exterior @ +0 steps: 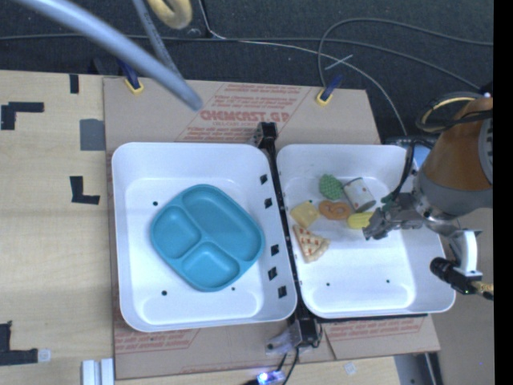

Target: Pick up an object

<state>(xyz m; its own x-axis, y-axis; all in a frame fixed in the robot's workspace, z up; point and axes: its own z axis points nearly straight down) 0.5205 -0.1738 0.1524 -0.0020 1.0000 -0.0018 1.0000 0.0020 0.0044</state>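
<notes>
In the right bin [353, 291] lie several small toy foods: a green piece [329, 186], a grey-white block [359, 191], an orange-brown round piece [334, 210], a yellow piece [304, 213], a waffle-like wedge [311, 245] and a small yellow piece [360, 220]. My gripper [380, 224] comes in from the right and sits low in the bin, right beside the small yellow piece, its dark fingertips at that piece's right end. I cannot tell whether anything is between them.
The left bin [132, 215] holds a blue divided plate [207, 237]. A black clip divider [276, 215] joins the two bins. Cables cross the dark area behind. The arm's orange band [461, 155] hangs over the right bin's right rim.
</notes>
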